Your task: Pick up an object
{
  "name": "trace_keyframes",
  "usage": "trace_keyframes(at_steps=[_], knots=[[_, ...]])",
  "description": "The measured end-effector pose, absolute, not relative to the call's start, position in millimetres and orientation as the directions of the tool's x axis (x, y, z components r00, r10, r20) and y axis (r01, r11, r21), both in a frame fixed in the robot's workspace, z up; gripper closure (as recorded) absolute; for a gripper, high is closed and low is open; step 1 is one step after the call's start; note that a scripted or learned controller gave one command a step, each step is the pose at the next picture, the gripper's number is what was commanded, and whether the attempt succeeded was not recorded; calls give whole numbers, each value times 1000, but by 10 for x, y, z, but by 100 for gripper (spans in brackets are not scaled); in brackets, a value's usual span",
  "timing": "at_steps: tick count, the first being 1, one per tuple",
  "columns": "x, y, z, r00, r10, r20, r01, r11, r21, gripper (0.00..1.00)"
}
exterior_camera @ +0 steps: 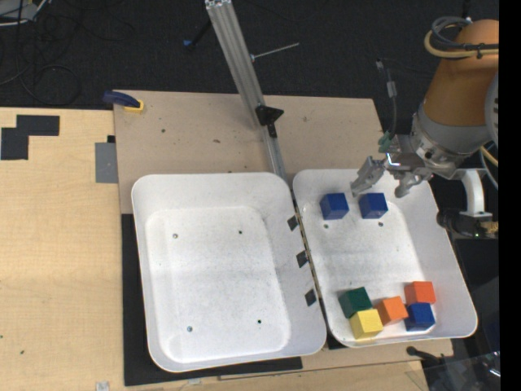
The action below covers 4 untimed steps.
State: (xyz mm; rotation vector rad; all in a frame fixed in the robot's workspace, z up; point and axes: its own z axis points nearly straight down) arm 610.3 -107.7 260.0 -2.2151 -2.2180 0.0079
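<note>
The gripper (383, 179), fingers spread and empty, hovers over a blue cube (373, 205) at the right bin's (456, 300) one o'clock (approach step, seemingly); next, descend and close.

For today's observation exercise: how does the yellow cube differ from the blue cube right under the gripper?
The yellow cube lies at the right bin's near end, packed against the green cube and orange cube; the blue cube sits at the far end, apart from its neighbour. The gripper hovers over the blue one, far from the yellow one. Both look similar in size.
</note>
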Motion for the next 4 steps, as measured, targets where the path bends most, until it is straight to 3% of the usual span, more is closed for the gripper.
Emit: trace_keyframes(at_steps=[1,4], knots=[[6110,-1082,2629,0,1000,1,1000,0,-3,0],[6126,-1085,957,1,1000,1,1000,-1,-10,0]])
